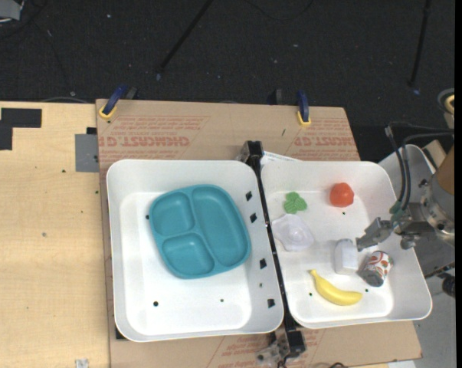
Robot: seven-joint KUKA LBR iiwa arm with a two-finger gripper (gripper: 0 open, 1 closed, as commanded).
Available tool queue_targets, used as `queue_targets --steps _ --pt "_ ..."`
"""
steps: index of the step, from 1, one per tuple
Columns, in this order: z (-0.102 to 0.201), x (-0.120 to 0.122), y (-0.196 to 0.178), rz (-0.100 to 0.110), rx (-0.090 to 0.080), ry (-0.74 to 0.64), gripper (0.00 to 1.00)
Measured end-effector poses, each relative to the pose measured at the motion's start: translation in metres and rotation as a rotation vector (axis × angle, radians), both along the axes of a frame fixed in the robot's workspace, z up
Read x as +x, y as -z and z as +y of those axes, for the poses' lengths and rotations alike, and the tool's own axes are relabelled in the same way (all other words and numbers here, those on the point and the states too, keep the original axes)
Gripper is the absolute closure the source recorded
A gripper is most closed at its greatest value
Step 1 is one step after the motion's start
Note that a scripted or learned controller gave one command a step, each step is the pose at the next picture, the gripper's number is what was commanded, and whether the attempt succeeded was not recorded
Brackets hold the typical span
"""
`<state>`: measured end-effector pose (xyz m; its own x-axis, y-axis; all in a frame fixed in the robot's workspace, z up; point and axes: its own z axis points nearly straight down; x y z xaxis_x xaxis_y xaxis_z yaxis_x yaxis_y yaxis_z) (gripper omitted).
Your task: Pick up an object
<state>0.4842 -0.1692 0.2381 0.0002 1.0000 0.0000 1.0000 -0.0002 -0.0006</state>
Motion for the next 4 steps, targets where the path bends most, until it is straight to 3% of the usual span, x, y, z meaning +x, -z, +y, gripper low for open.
queue_targets --steps 1,2,3,4 --pt "0.000 0.000 -0.010 0.000 0.000 0.000 1.00" --pt "0.000 0.000 -0.009 0.001 0.000 0.001 0.00" --pt "-0.001 0.000 -0.019 0.001 0.000 0.001 1.00" --pt "-0.001 0.000 -0.019 0.002 0.000 0.001 0.00"
